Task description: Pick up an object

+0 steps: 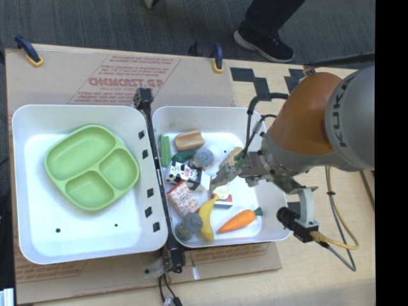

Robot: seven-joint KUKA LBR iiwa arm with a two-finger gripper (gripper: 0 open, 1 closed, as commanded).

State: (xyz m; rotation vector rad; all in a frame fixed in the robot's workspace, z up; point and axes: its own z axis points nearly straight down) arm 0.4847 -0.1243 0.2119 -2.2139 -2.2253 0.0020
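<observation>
Two-finger gripper (224, 173) low over middle of right white bin (252, 115); finger opening cannot be told, nothing visibly held. Yellow plastic banana (207, 217) and orange toy carrot (238, 220) near bin's front edge. Risk: crowded items, fingers may push neighbours, close on nothing.

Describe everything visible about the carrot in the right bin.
The carrot is a small orange toy, plastic-looking, with a short green stub at its thick end. It lies flat on the floor of the right bin, near the front right corner, tilted so the green end points up and right and the tip points down and left toward the banana. It looks whole. Its tip lies close to the banana; contact cannot be told. The gripper is above and left of it, apart from it.
</observation>
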